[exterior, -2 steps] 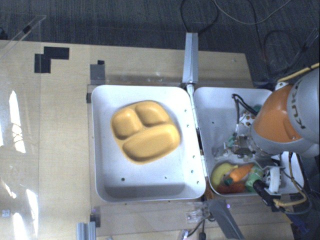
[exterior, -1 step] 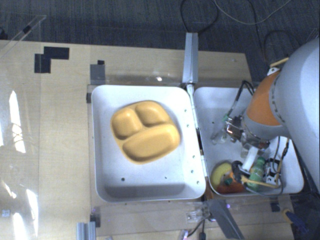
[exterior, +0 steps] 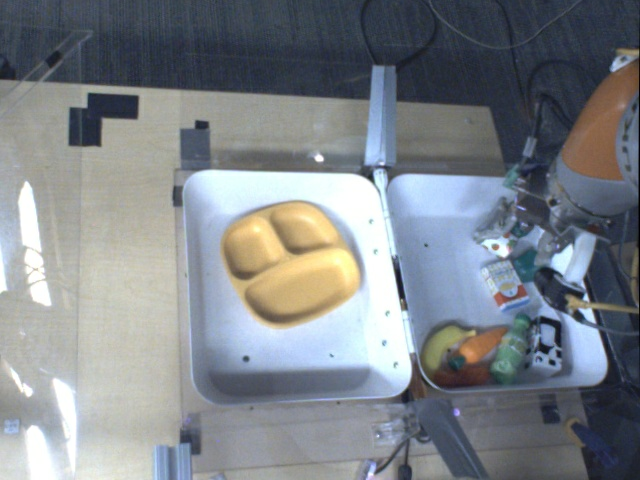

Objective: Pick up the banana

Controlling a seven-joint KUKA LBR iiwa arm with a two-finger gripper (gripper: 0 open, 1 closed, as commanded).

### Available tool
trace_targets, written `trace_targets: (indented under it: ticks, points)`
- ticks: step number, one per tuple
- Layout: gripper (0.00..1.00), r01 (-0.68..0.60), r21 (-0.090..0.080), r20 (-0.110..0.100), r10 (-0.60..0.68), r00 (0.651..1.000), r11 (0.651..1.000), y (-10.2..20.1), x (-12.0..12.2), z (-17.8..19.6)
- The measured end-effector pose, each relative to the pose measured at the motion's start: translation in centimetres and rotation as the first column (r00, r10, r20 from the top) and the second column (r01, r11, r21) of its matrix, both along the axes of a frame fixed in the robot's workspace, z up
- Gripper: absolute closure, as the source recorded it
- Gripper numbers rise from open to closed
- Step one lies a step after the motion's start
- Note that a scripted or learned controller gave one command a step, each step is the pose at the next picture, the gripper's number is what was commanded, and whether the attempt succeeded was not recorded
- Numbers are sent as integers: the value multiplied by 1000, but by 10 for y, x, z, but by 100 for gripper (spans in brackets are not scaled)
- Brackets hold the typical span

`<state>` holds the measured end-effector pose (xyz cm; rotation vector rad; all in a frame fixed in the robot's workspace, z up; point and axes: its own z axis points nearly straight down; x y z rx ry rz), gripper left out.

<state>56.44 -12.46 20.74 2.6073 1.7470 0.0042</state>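
The banana (exterior: pixel 443 345), a yellow curved piece, lies in the near left corner of the right bin (exterior: pixel 440 258), pressed into a small heap of toy items: an orange carrot-like piece (exterior: pixel 483 344) lies just beside it and touches it, something red (exterior: pixel 462 375) sits under both, a green bottle-like thing (exterior: pixel 511 349) comes next, and a black-and-white item (exterior: pixel 546 345) is farthest from the banana along the same near wall. A small carton (exterior: pixel 504 281) lies apart from the banana, further back in the bin. The gripper (exterior: pixel 522 223) hangs over the far right part of this bin, well apart from the banana, and whether its jaws are spread or closed cannot be told, since the metal parts blur together there; nothing of the banana is near it. By this I judge the task to be at its approach step, with the grasp not yet begun. The next move calls for travel toward the banana's corner and a descent narrow enough to miss the carrot-like piece and the bin wall, which crowd the banana on two sides. Left of the banana's bin stands the left bin (exterior: pixel 200 268), holding a yellow divided tray (exterior: pixel 290 263). Both bins rest on a pale wooden bench (exterior: pixel 120 268); beyond it lies dark carpet (exterior: pixel 200 28) with looping cables (exterior: pixel 400 28).
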Motion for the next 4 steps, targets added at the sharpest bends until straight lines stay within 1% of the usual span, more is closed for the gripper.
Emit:
trace_targets:
  ticks: [1,2,3,4]
  points:
    - [0,49,-1,2,-49,999,999,-61,-48,135]
    - [0,-267,0,-2,267,964,964,-55,-77,-73]
    - [0,-269,-2,2,269,963,963,-21,-75,48]
    - [0,-841,-10,-1,841,541,541,-43,-76,139]
